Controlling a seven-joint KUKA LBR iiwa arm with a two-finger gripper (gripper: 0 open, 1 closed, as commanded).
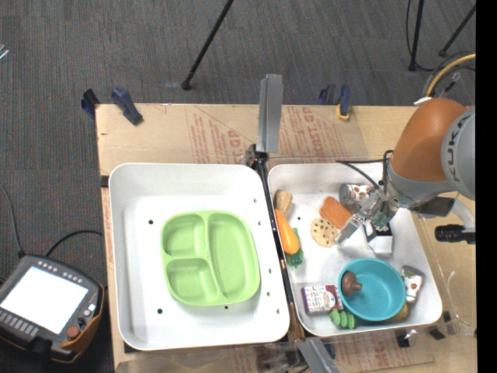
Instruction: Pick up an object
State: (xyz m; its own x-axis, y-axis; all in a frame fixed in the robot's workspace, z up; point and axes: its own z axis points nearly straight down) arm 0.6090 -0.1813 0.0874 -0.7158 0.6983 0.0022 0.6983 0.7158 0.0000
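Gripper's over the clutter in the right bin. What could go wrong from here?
1. The gripper sits beside the orange slab and the cookie, which lie close together: it may nudge both and lift neither.
2. Both look flat, so likely hard to grip.
3. The blue bowl is near; a sweep could knock it.

The single arm (460,150) reaches in from the right edge of the view, in its upper half. Its grey casing gives way to a broad, rounded orange band (423,140) that bulges toward the camera. Below the band, the grey wrist (409,186) narrows and bends down and to the left. The tool (356,222) sits at the end of the wrist, angled toward the lower left and held low. At this slant its metal tip looks small and cluttered.
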